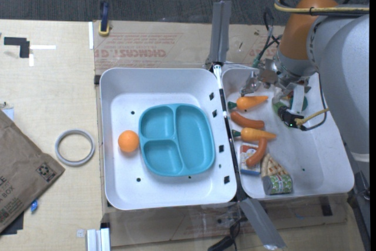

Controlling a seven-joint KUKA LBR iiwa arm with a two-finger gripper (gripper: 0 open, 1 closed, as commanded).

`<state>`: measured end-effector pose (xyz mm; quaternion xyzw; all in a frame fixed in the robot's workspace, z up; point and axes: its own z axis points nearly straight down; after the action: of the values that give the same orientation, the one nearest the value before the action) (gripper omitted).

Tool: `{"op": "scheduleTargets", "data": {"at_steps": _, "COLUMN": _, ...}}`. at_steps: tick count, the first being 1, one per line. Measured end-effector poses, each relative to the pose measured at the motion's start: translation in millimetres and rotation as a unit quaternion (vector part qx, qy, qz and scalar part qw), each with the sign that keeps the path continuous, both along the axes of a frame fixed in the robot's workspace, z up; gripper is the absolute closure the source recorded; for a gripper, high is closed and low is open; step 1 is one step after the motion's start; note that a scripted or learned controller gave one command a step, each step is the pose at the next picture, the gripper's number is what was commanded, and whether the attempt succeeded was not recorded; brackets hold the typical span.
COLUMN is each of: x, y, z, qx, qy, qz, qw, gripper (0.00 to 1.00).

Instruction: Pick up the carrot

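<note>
The arm (329,38) reaches into the right bin (320,179) from the right. Its gripper (258,84) is at the far end of this bin, just above a carrot (251,102), but the wrist covers it partly, so I cannot tell if it is released or clenched. A second carrot (257,134) lies nearer the camera, between two sausages (248,121). A package (275,176) lies near them. In the left bin (117,185) there is a blue tray (176,139) and an orange ball (128,141) beside it.
</note>
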<state>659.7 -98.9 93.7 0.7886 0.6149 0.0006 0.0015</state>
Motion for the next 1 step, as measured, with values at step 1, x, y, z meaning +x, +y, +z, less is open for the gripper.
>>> {"op": "scheduleTargets", "data": {"at_steps": 1, "x": -20.7, "y": 3.0, "z": -1.9, "qx": 0.0003, "qy": 0.003, "qz": 0.046, "qw": 0.9989, "gripper": 0.0}}
